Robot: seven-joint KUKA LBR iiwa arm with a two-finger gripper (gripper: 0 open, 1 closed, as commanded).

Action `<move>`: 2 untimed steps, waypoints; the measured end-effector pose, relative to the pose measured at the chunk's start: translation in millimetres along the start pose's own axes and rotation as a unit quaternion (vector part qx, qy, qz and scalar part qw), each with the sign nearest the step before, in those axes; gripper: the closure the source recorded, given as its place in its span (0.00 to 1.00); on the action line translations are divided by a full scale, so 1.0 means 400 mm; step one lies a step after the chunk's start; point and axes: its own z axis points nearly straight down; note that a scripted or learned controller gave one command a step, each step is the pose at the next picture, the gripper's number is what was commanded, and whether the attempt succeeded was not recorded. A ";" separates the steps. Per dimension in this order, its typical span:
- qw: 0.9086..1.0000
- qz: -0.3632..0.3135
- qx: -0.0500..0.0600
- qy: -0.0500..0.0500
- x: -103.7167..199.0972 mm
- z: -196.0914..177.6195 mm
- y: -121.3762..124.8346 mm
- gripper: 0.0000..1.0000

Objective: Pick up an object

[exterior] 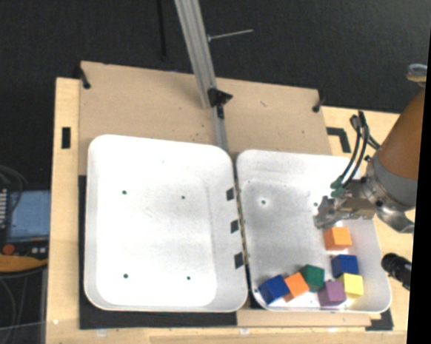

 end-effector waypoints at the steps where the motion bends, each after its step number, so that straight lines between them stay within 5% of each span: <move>1: 1.000 0.000 0.001 0.000 0.122 -0.006 0.006 1.00; 2: 1.000 0.000 0.001 0.000 0.244 -0.008 0.019 1.00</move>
